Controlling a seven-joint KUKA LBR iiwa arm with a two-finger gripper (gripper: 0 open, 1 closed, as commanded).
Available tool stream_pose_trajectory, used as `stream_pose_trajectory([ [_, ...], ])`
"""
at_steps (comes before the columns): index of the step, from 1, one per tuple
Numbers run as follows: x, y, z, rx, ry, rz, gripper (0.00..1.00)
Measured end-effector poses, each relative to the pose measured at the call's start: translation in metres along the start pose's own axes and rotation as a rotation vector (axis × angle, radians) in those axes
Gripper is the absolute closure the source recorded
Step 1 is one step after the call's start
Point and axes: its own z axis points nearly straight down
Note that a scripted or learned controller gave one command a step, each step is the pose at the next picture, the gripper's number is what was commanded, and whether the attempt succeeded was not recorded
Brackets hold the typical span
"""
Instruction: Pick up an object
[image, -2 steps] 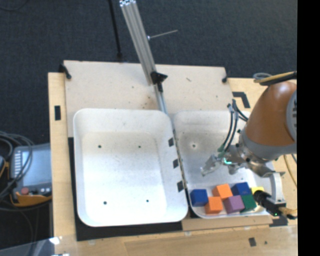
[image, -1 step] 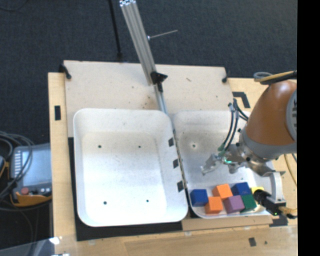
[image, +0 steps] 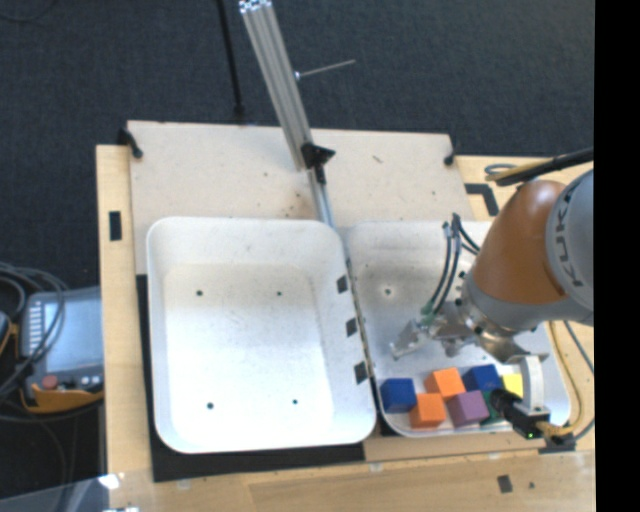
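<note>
We cannot tell our pincer's (image: 408, 340) state; we should drop squarely onto the blue block (image: 398, 393) at six o'clock.

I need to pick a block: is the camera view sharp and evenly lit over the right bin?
Camera view: soft and slightly blurred throughout; lighting even, no strong glare; the blocks keep distinct colours in the right bin; the hand is blurry, and the arm covers part of that bin.

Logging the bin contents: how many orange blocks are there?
2, both in the right bin near its front: one orange block behind, another orange block in front beside the purple block. The arm may hide others.
</note>
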Motion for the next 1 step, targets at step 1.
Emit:
stream_pose_trajectory([
  [1, 0.0019, 0.0036, 0.0612, -0.001, 0.0, -0.001, 0.0],
])
